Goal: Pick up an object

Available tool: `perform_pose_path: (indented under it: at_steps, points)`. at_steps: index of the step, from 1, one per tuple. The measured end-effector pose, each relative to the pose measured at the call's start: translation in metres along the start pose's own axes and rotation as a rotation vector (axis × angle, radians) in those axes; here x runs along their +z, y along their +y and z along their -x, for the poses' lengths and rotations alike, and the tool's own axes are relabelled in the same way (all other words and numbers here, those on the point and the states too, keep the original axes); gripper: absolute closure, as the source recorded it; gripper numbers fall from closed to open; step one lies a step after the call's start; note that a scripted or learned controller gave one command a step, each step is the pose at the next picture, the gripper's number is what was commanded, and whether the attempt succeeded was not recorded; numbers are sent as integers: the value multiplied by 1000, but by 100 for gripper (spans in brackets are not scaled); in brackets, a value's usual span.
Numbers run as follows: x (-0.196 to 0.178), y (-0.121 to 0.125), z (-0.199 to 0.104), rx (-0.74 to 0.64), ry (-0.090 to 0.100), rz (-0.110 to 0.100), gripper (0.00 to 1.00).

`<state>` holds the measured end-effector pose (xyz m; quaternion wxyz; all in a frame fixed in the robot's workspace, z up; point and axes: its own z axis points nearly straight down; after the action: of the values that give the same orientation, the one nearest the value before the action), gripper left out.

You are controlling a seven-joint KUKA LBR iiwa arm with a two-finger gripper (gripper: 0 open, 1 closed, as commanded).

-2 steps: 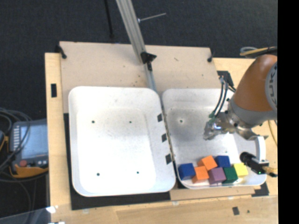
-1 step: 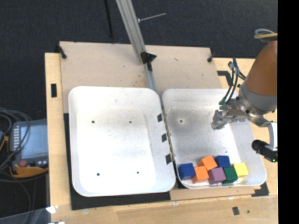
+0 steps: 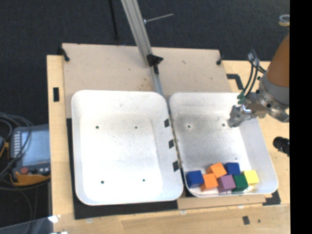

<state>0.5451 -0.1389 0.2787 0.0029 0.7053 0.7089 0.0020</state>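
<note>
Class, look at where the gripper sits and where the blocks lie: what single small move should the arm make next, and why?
Probably carry the gripper toward the near end of the right bin, over the cluster of blocks. It sits at the bin's far right side, well apart from them, and they lie bunched against the near rim, so a descent here would likely meet bare bin floor.

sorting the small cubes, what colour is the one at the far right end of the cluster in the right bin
Yellow: the small yellow cube, clearest in the camera view.
</note>
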Motion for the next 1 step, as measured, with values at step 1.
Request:
perform_pose_path:
  at_steps: [1]
  points:
    - [16, 19, -42, 0, 1, -7, 100]
